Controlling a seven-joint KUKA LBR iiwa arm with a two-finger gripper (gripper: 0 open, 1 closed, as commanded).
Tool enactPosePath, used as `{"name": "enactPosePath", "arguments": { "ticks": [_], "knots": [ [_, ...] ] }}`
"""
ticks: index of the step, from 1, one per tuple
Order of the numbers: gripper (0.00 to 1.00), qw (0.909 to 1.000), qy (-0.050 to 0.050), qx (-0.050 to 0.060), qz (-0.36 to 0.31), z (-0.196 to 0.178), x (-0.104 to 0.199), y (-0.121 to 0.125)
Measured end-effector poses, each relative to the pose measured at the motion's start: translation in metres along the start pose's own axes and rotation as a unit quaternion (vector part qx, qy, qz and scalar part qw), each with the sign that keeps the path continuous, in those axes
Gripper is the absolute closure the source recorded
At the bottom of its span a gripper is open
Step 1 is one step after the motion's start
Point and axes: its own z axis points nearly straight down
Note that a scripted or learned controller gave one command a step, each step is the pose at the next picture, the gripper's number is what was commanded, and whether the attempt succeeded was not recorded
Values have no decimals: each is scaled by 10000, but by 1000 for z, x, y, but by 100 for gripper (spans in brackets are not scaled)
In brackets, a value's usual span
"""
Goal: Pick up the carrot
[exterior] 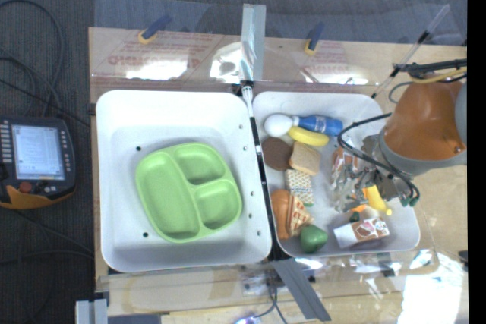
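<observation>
The carrot [374, 199] is a small orange piece lying near the right wall of the right bin [402, 239]. My gripper [351, 180] reaches down into that bin from the right, below the orange wrist band [425, 121]. Its tip sits just left of the carrot, very close to it or touching it. Cables and the gripper body hide part of the carrot. I cannot see the carrot lifted off the bin floor.
The right bin also holds a blue bottle [319, 123], a banana [307, 136], a cracker [304, 158], a pizza slice [298, 215], a green pepper [312, 238] and a small carton [363, 230] just below the carrot. A green divided plate [190, 190] lies in the left bin [114, 239].
</observation>
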Motion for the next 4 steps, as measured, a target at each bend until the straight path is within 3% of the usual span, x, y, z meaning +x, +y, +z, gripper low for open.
{"name": "enactPosePath", "arguments": {
  "ticks": [1,2,3,4],
  "knots": [
    [100,9986,90,-47,-514,-70,-2,-13],
    [0,9986,116,-66,-515,-67,-1,-12],
    [0,9981,-57,20,-612,-18,1,-39],
    [0,9986,-191,95,-484,-9,8,-37]
  ]
}}
